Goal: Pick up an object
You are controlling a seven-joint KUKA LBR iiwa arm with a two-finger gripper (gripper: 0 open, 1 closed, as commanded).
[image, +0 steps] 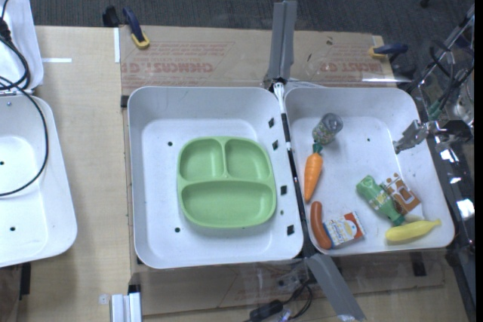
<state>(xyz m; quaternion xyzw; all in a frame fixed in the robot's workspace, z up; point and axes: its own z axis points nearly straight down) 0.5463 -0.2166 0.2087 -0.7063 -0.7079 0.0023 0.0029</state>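
Note:
The right bin [355, 105] holds several toy items. An orange carrot [312, 172] lies near its left wall, with a red sausage [318, 225] below it. Beside the sausage is a small white and orange carton [347, 228]. A grey-lidded jar [327, 128] lies above the carrot. Toward the right are a green bottle [375, 197], a brown and white box [401, 194] and a yellow banana [412, 231]. My gripper [410, 137] hangs at the bin's right wall, above and to the right of the bottle, touching none of the items.
The left bin [151, 124] carries a green divided plate [226, 182]. A grey post [283, 41] stands at the back between the bins. White equipment with black cables [19, 132] sits at the far left. Clamps [134, 28] hold the cardboard at the back.

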